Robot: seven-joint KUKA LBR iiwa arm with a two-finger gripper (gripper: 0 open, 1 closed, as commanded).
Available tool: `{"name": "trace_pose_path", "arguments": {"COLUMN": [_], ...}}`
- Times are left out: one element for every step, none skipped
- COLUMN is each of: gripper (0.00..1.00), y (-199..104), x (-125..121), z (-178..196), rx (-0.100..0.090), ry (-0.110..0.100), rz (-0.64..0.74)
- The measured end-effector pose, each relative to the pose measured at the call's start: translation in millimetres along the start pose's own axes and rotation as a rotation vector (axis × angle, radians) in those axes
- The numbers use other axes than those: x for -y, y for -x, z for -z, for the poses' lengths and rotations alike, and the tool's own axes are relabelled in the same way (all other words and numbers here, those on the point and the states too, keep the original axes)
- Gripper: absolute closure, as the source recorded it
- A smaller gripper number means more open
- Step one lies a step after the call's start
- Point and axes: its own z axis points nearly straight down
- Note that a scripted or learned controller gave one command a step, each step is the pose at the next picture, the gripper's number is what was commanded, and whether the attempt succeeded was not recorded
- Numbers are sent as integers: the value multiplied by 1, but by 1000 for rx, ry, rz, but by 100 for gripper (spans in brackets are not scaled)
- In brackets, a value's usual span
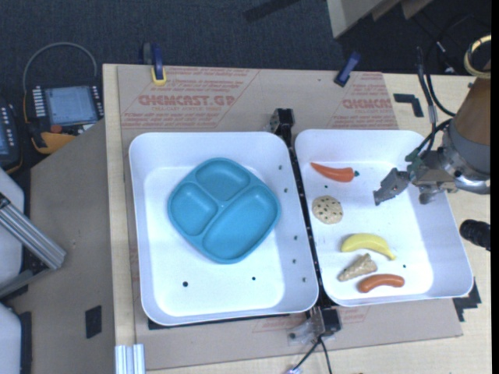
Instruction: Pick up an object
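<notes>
I read "CHEMCAST" in red on the surface; my fingers hang spread, gripping nothing, over the right bin.

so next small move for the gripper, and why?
Probably shift the gripper toward the red pepper and lower over it. The fingers look spread with nothing between them, hanging above bare floor of the right bin. The pepper is the closest item and lies apart from the cookie, so it looks the easiest pick.

Arm cropped at right edge
</notes>
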Motion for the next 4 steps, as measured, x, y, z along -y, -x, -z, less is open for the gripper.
{"name": "trace_pose_path", "arguments": {"gripper": [0,0,0,0], "y": [0,3,4,3], "x": [-2,-3,6,7], "z": [4,-37,-98,-152], "rx": [2,1,-1,-1], "ry": [9,6,1,2], "rz": [2,2,1,2]}}
